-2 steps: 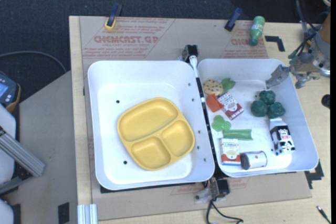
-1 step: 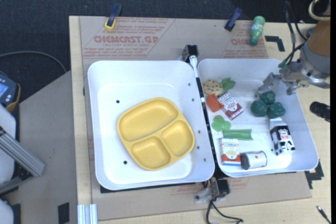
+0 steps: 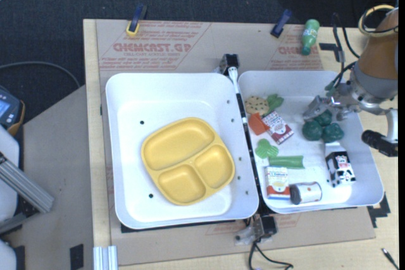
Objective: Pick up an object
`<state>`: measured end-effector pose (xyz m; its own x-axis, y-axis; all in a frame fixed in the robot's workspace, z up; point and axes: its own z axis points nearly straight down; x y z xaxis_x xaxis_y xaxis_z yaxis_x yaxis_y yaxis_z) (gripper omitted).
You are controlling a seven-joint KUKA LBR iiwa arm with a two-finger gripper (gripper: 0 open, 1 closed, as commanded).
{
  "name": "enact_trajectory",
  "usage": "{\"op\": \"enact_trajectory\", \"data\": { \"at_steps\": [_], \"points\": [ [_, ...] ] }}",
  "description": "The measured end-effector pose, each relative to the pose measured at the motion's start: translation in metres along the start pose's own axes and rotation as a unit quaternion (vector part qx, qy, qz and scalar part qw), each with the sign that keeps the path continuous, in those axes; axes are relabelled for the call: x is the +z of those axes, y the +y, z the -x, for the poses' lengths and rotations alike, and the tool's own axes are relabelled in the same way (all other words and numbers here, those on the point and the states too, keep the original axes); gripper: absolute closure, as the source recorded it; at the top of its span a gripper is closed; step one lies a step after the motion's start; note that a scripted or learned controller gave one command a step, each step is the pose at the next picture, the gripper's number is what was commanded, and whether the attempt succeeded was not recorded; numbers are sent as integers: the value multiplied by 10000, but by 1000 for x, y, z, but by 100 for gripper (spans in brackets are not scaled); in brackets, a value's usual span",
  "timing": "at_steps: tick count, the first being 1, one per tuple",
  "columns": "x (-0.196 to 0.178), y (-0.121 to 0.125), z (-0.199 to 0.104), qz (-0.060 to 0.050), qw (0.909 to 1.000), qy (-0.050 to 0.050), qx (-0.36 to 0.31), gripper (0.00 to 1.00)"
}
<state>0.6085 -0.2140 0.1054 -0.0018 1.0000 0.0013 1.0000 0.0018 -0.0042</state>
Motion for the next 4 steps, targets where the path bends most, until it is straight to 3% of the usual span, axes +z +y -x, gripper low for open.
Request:
{"op": "enact_trajectory", "data": {
  "at_steps": [1,2,4],
  "points": [
    [21,1,-3,7,10000,18,-7,0],
    [9,1,-1,26,10000,-6,-4,100],
    [-88,13,-12,52,10000,-20,2,100]
  ]
}}
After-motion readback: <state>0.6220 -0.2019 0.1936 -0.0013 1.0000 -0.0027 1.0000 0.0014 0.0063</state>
